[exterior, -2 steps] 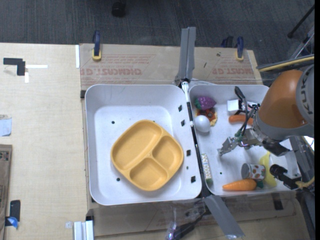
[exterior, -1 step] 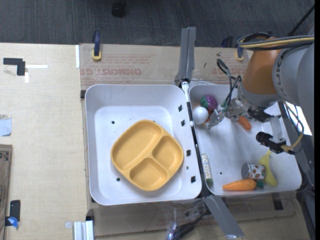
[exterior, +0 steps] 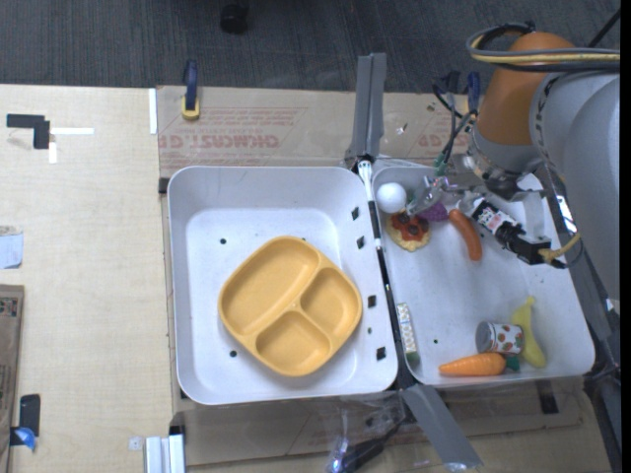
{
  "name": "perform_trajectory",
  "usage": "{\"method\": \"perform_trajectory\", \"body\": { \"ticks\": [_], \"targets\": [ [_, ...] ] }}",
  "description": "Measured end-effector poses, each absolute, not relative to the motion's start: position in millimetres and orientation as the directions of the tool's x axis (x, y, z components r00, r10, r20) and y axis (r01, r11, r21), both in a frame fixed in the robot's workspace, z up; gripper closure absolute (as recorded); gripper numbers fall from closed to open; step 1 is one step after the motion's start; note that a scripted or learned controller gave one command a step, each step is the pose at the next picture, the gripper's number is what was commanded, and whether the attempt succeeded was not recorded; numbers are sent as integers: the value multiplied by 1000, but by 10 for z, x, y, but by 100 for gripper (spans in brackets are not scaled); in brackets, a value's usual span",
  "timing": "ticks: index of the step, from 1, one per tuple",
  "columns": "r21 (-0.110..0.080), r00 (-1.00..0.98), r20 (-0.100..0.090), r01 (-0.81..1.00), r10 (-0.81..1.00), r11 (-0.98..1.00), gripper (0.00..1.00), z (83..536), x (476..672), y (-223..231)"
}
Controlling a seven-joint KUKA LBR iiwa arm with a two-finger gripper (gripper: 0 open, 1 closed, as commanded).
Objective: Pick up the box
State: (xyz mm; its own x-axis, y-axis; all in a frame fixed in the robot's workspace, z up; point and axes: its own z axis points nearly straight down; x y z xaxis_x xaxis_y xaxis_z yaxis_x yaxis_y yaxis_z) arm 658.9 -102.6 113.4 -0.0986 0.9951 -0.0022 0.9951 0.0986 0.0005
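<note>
Box (exterior: 403,327), narrow and patterned, lies flat against the right bin's (exterior: 562,363) left wall; it looks light, stiff cardboard, best pinched across its short width. Whether the claw (exterior: 431,191) is spread, I cannot tell.

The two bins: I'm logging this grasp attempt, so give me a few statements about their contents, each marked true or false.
1. The yellow divided plate lies in the left bin. True.
2. The white ball sits in the left bin. False: it is in the right bin, at the far left corner.
3. The carrot lies along the right bin's near edge. True.
4. The gripper hovers over the yellow plate. False: it is over the right bin, beside the ball.
</note>
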Motion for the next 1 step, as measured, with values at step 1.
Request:
{"method": "perform_trajectory", "body": {
  "ticks": [1],
  "targets": [
    [0,-159,-2,987,987,159,0,1921,6273,-881]
  ]
}}
